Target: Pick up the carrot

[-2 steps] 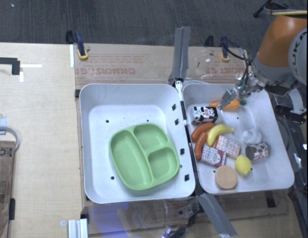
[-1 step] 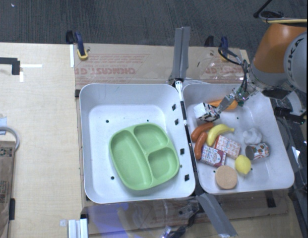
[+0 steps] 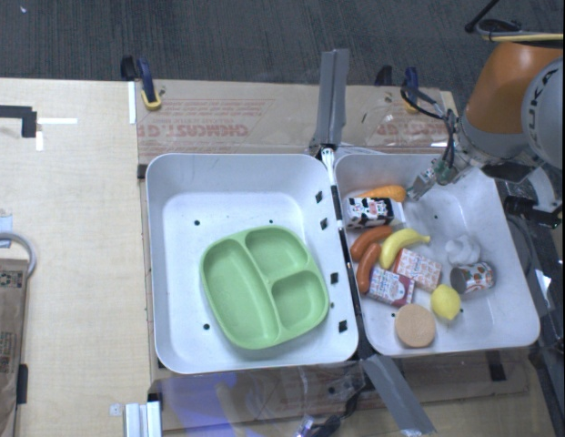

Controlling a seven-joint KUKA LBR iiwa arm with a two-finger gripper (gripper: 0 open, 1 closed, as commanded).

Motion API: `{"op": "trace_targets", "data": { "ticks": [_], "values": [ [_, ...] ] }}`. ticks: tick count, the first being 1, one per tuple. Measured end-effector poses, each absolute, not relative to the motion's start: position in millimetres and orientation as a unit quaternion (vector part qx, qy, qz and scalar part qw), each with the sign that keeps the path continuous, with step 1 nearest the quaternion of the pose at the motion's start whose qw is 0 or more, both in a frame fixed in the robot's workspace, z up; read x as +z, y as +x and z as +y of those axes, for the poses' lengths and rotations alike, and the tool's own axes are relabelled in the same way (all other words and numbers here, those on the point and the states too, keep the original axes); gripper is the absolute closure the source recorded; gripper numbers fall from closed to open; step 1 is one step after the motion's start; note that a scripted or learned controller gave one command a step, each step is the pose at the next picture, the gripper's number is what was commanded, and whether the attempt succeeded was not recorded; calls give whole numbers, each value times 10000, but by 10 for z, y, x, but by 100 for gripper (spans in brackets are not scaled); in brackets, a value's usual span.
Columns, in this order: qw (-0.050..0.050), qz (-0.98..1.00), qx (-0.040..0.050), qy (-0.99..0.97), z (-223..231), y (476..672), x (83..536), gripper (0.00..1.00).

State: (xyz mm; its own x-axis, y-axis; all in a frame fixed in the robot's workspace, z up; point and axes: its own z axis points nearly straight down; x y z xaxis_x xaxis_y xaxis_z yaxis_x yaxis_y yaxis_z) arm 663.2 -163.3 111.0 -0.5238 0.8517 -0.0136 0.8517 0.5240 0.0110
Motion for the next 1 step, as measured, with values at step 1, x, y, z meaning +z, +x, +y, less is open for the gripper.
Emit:
{"op": "trace_targets", "data": {
  "ticks": [1],
  "values": [
    [18, 9163, 3, 4006, -905, 6496, 1928, 100]
  ]
}}
